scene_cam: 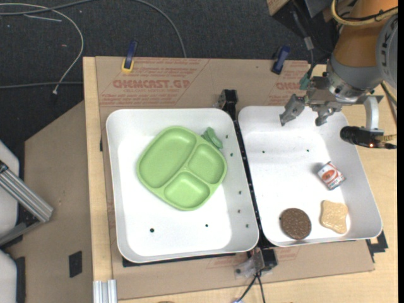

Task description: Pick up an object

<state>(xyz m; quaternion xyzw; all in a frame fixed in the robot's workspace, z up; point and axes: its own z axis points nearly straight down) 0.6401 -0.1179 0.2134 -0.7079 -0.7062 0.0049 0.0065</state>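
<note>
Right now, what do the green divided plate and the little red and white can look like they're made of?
The green divided plate looks like moulded plastic: uniform colour, soft satin sheen, rounded compartment ridges. The red and white can seems to be metal with a printed label, judging by its pale shiny end, though it is too small to be sure.

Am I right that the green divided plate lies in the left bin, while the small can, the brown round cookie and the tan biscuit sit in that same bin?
Not quite. The camera view shows the green divided plastic plate in the left white bin, but the small red-and-white can, brown round cookie and tan biscuit lie in the right white bin.
</note>
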